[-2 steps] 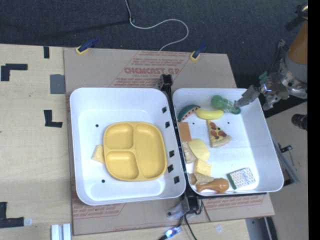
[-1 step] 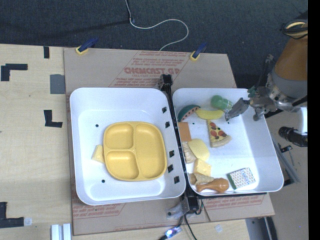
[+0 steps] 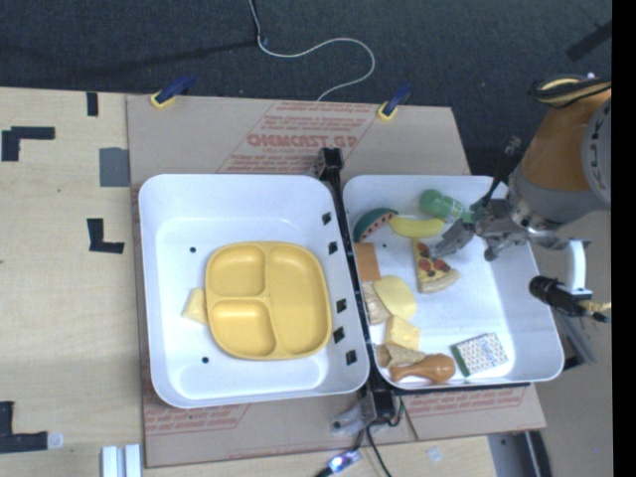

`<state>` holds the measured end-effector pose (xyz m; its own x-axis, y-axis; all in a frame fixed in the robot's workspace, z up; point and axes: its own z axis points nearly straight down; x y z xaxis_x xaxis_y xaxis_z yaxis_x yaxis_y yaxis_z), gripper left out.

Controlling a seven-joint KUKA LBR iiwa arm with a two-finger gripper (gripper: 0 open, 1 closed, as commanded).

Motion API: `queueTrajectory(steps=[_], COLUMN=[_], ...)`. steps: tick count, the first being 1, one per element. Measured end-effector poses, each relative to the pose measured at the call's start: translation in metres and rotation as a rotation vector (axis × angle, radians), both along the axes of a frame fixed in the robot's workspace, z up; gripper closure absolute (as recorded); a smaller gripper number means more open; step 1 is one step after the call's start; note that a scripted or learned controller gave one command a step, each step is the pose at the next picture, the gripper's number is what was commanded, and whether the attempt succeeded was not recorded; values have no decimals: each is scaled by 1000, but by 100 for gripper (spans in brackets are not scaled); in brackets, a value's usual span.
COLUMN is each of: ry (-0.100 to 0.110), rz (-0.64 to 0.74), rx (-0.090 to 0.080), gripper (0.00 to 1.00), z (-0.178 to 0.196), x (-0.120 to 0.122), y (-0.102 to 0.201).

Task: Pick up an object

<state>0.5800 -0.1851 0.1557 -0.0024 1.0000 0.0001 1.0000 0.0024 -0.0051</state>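
My gripper (image 3: 473,243) hangs over the right bin (image 3: 517,311), just right of a pizza slice (image 3: 433,271). It is open, with bare white bin floor showing between the fingers (image 3: 452,238). Close to its left lie a yellow banana (image 3: 415,227) and a green piece (image 3: 437,205). Further left a watermelon slice (image 3: 370,223) leans by the bin wall. An orange block (image 3: 367,261), pale cheese pieces (image 3: 395,296), a chicken drumstick (image 3: 425,369) and a small patterned box (image 3: 479,353) lie toward the front of the bin.
The left bin (image 3: 169,266) holds a yellow divided plate (image 3: 268,299) with a pale yellow piece (image 3: 194,306) beside its left edge. The grey and orange arm (image 3: 561,162) overhangs the right bin's far right corner. A white cable (image 3: 308,48) loops behind the bins.
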Motion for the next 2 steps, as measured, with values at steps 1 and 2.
queueTrajectory(steps=[1,2], ry=[1,-3], rz=[0,0], rx=[0,-1], gripper=[0,0], z=[-60,-72], x=[7,7], y=[-1,0])
